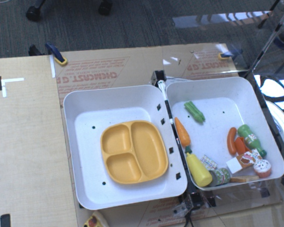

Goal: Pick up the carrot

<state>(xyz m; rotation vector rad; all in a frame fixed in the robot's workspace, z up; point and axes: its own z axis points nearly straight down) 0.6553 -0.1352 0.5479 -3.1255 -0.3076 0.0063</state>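
carrot (182,132), right bin's (214,89) left wall

I see the carrot (182,132), orange with a green stem end, lying flat in the right bin. It rests along the bin's left wall, stem end toward the near side.

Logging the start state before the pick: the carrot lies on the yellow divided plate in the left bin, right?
Not quite. The camera view shows the carrot in the right bin, against its left wall just above the yellow bottle. The yellow divided plate does sit in the left bin.
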